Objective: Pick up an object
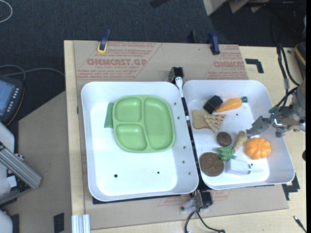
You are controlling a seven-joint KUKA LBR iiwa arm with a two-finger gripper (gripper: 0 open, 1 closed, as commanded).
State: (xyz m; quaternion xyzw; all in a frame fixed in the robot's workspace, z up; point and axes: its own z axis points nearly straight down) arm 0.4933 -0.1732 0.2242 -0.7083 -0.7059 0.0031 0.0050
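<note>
The right bin (257, 89) holds several toy foods: an orange carrot (228, 104), a black block (212, 103), a tan cracker (204, 121), a small brown ball (224, 139), a beige stick (239, 140), a green sprig (226, 153), a brown cookie (212, 163), an orange pumpkin (258, 148) and a pale clear piece (239, 167). My gripper (267, 129) hangs over the right side of this bin, just above the pumpkin. It is open, its two fingers spread apart with nothing between them.
The left bin (97, 144) carries a green divided plate (143, 123). Both bins rest on a cardboard sheet (146, 57) held by clamps at the back. Cables run along the right edge near the arm.
</note>
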